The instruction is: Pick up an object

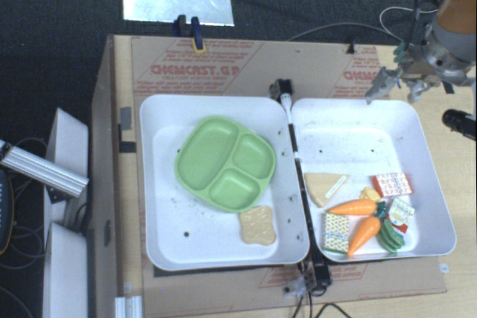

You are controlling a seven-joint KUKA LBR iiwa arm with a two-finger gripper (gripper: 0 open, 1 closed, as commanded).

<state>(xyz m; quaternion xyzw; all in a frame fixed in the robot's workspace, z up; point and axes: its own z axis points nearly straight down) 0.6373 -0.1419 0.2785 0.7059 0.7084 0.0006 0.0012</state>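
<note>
The two-finger gripper [397, 87] hangs above the far edge of the right shallow white plastic bin [428, 153], fingers spread and holding nothing. Near that bin's front right corner lie two smooth orange toy carrots [359, 220] amid small printed packets, with a pale cheese wedge [322, 187] beside. The left white bin [160, 160] carries a glossy green divided plate [224, 163] and a tan cracker [258, 226].

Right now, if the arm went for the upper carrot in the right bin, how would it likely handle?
The carrot looks like a smooth toy, so probably light and stiff. Its tapered round body could roll or slip from the pincer. The second carrot touches it and may shift too.
</note>
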